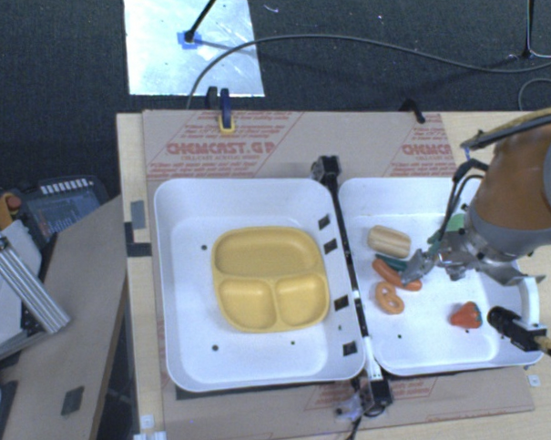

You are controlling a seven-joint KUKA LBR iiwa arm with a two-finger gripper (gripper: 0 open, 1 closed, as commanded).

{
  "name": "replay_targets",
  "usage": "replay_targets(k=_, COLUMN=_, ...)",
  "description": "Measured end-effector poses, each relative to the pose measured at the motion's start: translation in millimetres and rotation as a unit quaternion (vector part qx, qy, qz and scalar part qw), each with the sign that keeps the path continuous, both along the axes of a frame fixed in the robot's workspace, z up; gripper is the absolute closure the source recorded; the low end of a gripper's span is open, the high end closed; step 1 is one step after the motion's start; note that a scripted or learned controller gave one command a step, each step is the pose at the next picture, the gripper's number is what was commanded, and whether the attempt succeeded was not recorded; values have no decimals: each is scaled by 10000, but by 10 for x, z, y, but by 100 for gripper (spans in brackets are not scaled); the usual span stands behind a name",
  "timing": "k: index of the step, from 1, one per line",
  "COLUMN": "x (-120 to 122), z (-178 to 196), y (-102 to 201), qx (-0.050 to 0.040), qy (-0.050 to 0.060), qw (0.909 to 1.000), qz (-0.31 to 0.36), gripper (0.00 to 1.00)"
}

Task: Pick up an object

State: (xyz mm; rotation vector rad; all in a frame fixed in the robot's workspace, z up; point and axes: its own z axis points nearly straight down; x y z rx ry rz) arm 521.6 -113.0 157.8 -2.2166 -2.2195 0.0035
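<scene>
So the arm (520, 190) comes in from the right and hangs over the right bin (427, 358). The pincer (416, 268) sits low by the small pile of toy food near that bin's left side. Its tip is right at a teal piece (411, 265) and an orange carrot-like stick (388, 273), and looks to be touching them, but it's too small and dark there to tell whether it's released or clenched, so I can't say it's grasping anything.

What's in the right bin: a tan bread-roll-looking thing (389, 241) just up and left of the pincer, the orange stick just below that, an orange ring-shaped piece (389, 298) a bit lower, and a red strawberry-ish item (465, 316) off on its own toward the lower right, well apart from the pincer tip. The roll and the stick look like they touch.

The left bin (186, 355) holds a yellow divided plate (267, 277), one big compartment on top and two smaller ones below, sitting about in the middle.

Both bins rest on a cardboard sheet (281, 137) on the desk (132, 175). The teal piece is mostly covered by the pincer, so no idea of its shape. The arm is cut off by the frame's right side.
</scene>
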Motion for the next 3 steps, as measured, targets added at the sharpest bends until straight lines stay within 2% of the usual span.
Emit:
replay_targets(k=1, x=34, z=-448, y=69, qx=-1, qy=-11, qw=10000, qz=-3, gripper=0)
replay_targets(k=2, x=47, z=-318, y=61, qx=-10, qy=-38, qw=10000, qz=-6, gripper=100)
replay_targets(k=3, x=96, z=228, y=158, qx=-13, qy=-51, qw=10000, qz=16, gripper=100)
